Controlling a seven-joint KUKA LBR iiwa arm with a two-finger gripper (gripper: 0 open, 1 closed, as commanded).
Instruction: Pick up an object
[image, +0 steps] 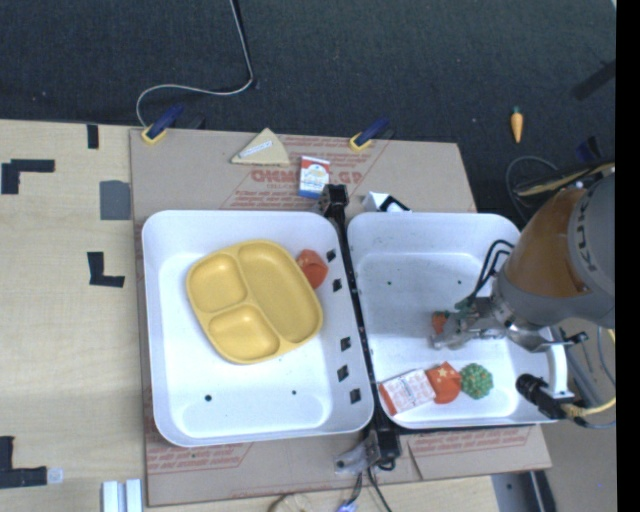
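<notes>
Left bin has the yellow divided plate, with a red object at the plate's right edge. Right bin: gripper low over the middle, small orange-red piece right at its tip, can't tell if it's gripped or how far the jaws are apart. Along the front wall: white-red packet, red object, green lumpy toy.

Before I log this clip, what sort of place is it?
Probably a robot lab's grasping bench: two white bins clamped on a cardboard sheet, toy food such as a green broccoli piece, and loose cables on dark carpet.
</notes>
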